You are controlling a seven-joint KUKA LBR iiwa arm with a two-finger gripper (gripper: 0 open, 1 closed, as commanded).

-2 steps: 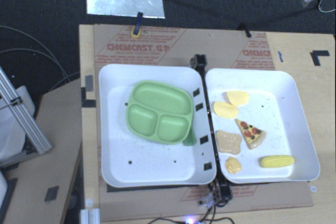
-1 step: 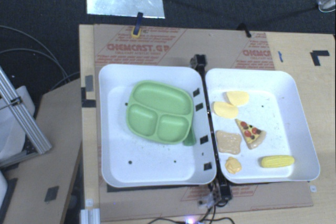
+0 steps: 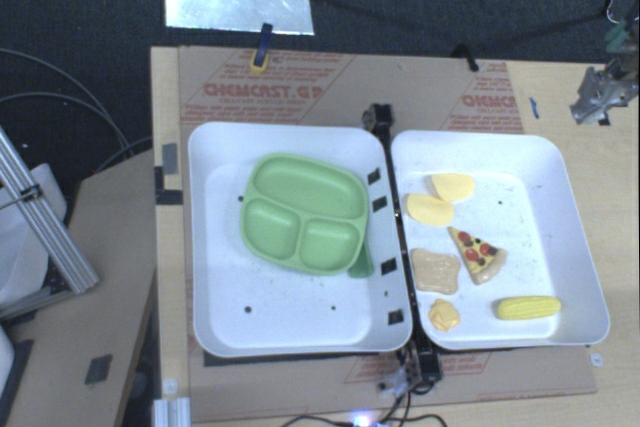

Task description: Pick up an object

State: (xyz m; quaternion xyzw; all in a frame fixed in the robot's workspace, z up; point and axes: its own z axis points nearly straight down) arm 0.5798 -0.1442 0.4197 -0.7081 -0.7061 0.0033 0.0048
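Left bin [image 3: 215, 315]: white, shallow, on the left half of the table [image 3: 330, 80]; it carries a green tray.
Green tray [image 3: 304, 213]: three compartments, lying flat near the middle of the left bin, its lower right corner close to the wall shared with the other bin.
Right bin [image 3: 570, 215]: white, shallow, touching the left bin along the middle seam; it carries six small food pieces.
Two yellow chips [image 3: 440, 198]: just beside each other in the upper left part of the right bin, one a little higher and further right than the other.
Pizza slice [image 3: 476, 254]: a small wedge with red dots, near the middle of the right bin, below the chips.
Bread slice [image 3: 436, 271]: pale tan, just beside the pizza slice on its left, close to the shared wall.
Yellow lump [image 3: 444, 315]: small and rounded, near the bottom edge of the right bin, below the bread slice.
Corn cob [image 3: 528, 308]: lying on its side near the bottom right corner of the right bin.
Pincer [image 3: 601, 95]: grey metal, at the top right corner of the table, outside both bins; whether its fingers are apart or together cannot be told.
Objects and pincer: every food piece lies well apart from the pincer, down and to the left of it; the chips are the nearest, the corn cob sits far below it.
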